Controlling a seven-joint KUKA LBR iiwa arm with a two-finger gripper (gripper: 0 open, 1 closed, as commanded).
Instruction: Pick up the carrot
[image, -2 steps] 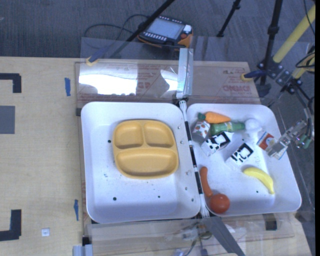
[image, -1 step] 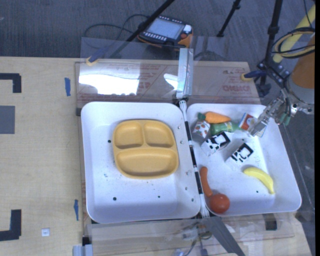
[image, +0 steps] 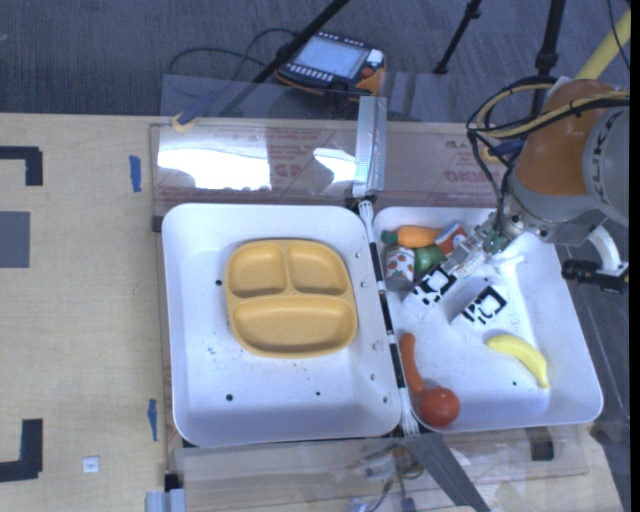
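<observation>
The carrot (image: 414, 237), a short orange piece with a green end, lies at the back left of the right bin (image: 560, 400), next to the divider. My gripper (image: 460, 296) hangs in the middle of that bin, reaching down from the grey and orange arm (image: 560, 165). Its two black-and-white tagged fingertips (image: 435, 286) stand apart over bare bin floor, so it is open with nothing between them. The carrot is up and to the left of the fingertips, apart from them.
A green piece (image: 429, 258) and a white-brown item (image: 400, 265) crowd beside the carrot. A yellow banana (image: 520, 356), a red tomato (image: 438, 405) and a long reddish piece (image: 408, 360) lie nearer the front. The left bin (image: 200, 400) holds a yellow divided plate (image: 290, 297).
</observation>
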